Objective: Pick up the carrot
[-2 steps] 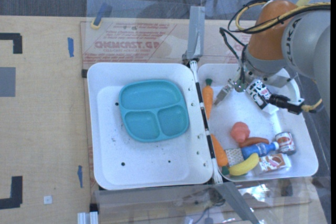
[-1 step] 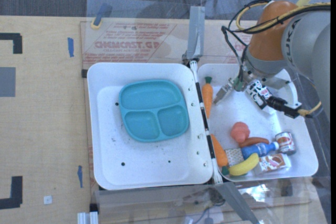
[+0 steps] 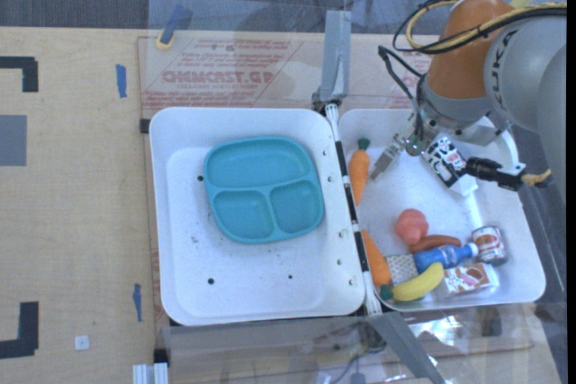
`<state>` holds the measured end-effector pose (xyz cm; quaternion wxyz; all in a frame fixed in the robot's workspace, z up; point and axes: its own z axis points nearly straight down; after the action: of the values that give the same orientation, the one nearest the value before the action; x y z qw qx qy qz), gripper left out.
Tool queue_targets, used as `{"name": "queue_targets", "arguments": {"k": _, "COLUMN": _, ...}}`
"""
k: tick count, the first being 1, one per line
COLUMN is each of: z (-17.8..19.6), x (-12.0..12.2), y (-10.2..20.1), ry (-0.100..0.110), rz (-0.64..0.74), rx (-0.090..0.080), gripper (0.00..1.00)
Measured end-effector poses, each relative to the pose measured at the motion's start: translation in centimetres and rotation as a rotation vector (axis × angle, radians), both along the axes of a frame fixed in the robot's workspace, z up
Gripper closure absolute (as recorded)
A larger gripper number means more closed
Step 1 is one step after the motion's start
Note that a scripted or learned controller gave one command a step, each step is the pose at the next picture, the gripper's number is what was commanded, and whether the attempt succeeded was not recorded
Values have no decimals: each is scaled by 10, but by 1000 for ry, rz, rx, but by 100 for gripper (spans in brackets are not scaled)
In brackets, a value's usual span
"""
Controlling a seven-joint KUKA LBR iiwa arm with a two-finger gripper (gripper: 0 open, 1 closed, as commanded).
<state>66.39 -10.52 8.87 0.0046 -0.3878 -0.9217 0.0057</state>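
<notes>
My two-finger metal gripper (image 3: 393,155) hangs with its fingers spread and nothing between them, just right of the small orange carrot (image 3: 359,172) in the right white bin (image 3: 531,270).

Carrot (image 3: 358,172) beside gripper (image 3: 389,159), right bin (image 3: 526,270)

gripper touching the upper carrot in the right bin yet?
Apart. The camera view shows white bin floor between the gripper and the carrot lying by the bin's left wall.
</notes>
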Motion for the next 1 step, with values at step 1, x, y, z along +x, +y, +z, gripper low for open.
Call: {"name": "queue_targets", "arguments": {"k": 1, "z": 0, "x": -2, "y": 3, "ry": -12, "rz": 599, "rx": 8, "gripper": 0}}
